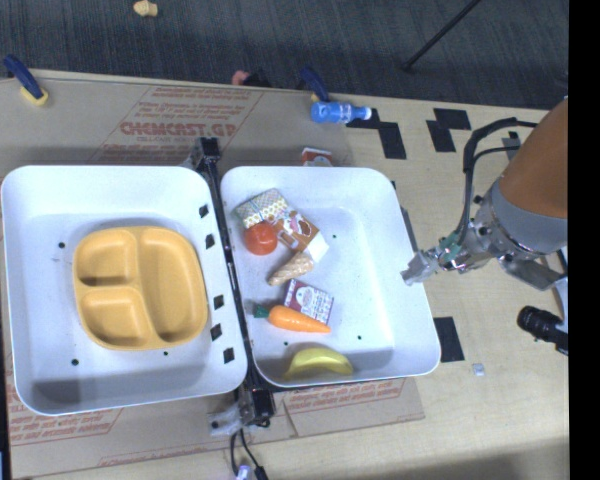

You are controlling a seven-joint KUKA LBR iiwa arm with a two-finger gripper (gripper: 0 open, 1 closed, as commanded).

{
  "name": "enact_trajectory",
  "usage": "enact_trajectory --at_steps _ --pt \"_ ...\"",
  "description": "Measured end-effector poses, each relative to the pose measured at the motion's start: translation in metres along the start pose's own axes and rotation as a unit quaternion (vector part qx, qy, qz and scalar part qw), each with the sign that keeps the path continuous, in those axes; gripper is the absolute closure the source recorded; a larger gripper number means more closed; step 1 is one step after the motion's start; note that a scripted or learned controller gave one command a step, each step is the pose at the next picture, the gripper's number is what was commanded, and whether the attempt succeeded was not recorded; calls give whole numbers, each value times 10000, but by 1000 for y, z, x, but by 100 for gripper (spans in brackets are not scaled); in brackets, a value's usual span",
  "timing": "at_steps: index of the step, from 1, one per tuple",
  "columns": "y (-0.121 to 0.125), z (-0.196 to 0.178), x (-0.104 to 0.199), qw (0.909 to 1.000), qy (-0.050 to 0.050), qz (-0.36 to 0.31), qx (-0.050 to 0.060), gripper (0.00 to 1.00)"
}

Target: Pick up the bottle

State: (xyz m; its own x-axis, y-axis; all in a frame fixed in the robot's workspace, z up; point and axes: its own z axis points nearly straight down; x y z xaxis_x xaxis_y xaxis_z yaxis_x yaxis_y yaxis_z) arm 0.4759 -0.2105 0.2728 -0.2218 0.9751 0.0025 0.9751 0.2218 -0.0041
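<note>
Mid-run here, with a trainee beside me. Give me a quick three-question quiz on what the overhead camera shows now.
1. True or false: the blue bottle lies inside the right bin.
2. Which item sits in the left bin? A) the carrot B) the yellow divided plate C) the banana
3. Where is the claw relative to the right bin?

Key:
1. False; it lies on the bench beyond the bin's far edge.
2. B; the yellow divided plate. The carrot and banana are in the right bin.
3. Just outside its right rim, over the bench.
</note>
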Motion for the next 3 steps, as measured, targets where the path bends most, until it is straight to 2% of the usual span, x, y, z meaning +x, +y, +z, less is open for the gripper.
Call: enact_trajectory --at_steps 1,2,3 --pt "0 27 0 9935 4 1135 2 100" --pt "17 36 71 9994 0 -341 1 100" --pt "24 70 102 10000 -3 97 -2 100"
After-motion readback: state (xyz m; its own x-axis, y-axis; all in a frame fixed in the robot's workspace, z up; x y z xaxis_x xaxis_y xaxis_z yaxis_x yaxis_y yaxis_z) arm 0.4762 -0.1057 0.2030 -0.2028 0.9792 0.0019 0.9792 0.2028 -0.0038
